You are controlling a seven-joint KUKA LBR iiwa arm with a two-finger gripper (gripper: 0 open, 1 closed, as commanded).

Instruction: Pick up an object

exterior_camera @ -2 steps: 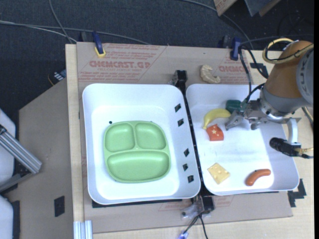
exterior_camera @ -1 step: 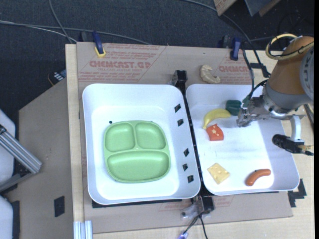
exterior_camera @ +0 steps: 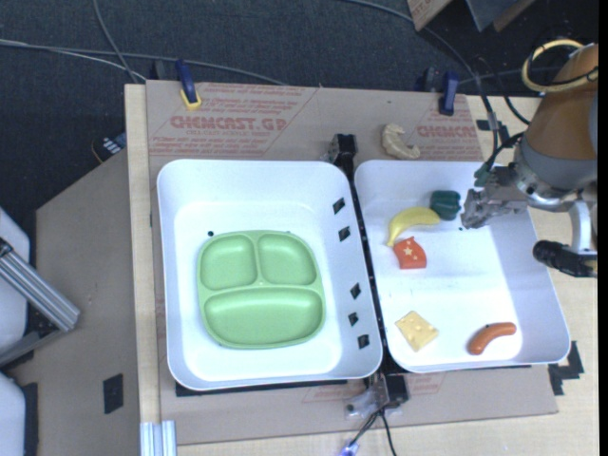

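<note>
- Camera view: gripper [exterior_camera: 472, 212] low in right bin [exterior_camera: 532, 283], just beside dark green piece [exterior_camera: 445, 200] and banana [exterior_camera: 414, 221]; likely lining up on one of them.
- Grip state: cannot tell; nothing visibly held.
- Red piece [exterior_camera: 410, 254], cheese wedge [exterior_camera: 416, 330], sausage [exterior_camera: 491, 336] lie loose and spread apart, each reachable.
- Left bin [exterior_camera: 180, 255] holds green divided tray [exterior_camera: 261, 288].
</note>
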